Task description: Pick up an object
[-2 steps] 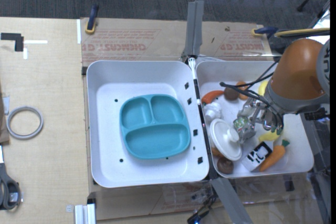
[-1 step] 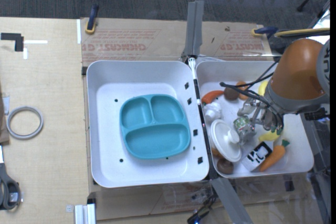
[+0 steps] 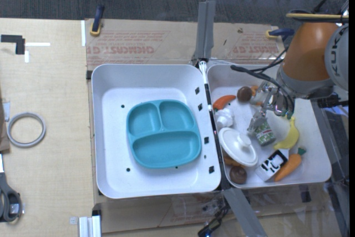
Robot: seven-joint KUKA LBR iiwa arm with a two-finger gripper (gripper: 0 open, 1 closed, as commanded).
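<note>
My gripper (image 3: 260, 115) hangs over the right bin (image 3: 319, 175), below the orange wrist band of the arm (image 3: 310, 58). A small green-patterned packet (image 3: 261, 131) hangs tilted from the fingertips, which are shut on its top edge. Around it in that bin lie a yellow banana (image 3: 290, 136), an orange carrot (image 3: 289, 166), a black-and-white card (image 3: 272, 164), a white lid (image 3: 238, 146), a brown round piece (image 3: 238, 175), a red-orange pepper (image 3: 223, 101) and a brown ball (image 3: 244, 94).
The left bin (image 3: 105, 175) holds a blue divided plate (image 3: 164, 133). A grey divider post (image 3: 205, 30) stands between the bins at the back. On the bench at far left lie a tape ring (image 3: 25, 129) and scissors (image 3: 8, 203).
</note>
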